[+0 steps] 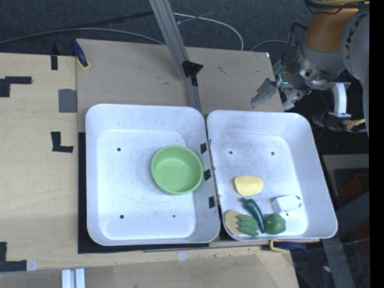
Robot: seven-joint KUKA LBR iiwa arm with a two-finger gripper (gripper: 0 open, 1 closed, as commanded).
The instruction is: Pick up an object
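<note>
Camera view: end effector [273, 93] state unclear, above right bin [312, 161] rim; green bowl [176, 169] left bin.

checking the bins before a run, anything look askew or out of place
Mostly tidy. The green bowl sits upright in the left bin. One oddity: the fork-like green toy in the right bin lies up against the front-left corner wall.

You are looking at these counts:

- Two white bins side by side: the left bin [102, 179] and the right bin [300, 137].
- One green bowl [176, 170], in the left bin.
- One yellow piece [248, 185], in the right bin.
- One white piece [286, 204], in the right bin.
- One green round piece [275, 224].
- One dark green stick-like piece [253, 212].
- One tan and green piece [240, 223].
</note>
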